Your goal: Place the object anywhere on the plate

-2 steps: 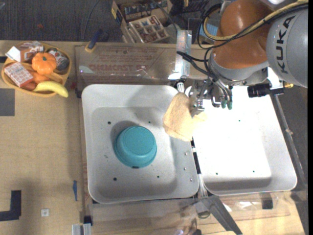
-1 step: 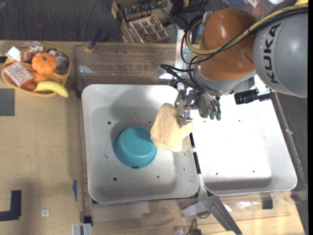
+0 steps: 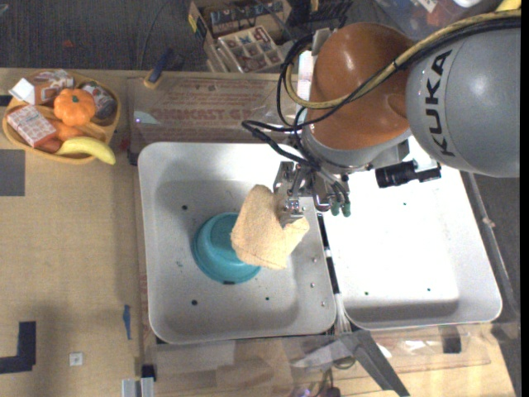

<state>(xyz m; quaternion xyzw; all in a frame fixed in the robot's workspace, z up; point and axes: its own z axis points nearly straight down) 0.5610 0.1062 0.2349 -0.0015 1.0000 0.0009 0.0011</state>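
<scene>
A tan, bread-like slice (image 3: 263, 230) hangs tilted over the left bin (image 3: 165, 188), its lower edge overlapping the right side of a teal plate (image 3: 216, 251) that lies on the bin floor. My gripper (image 3: 291, 212) reaches down from the grey and orange arm and is shut on the slice's upper right edge. Whether the slice touches the plate cannot be made out. Part of the plate is hidden under the slice.
The right bin (image 3: 413, 263) sits beside the left one, sharing a middle wall. A bowl of toy fruit with a banana (image 3: 87, 147) stands on the bench at the far left. Cables and boxes lie beyond the bins' far edge.
</scene>
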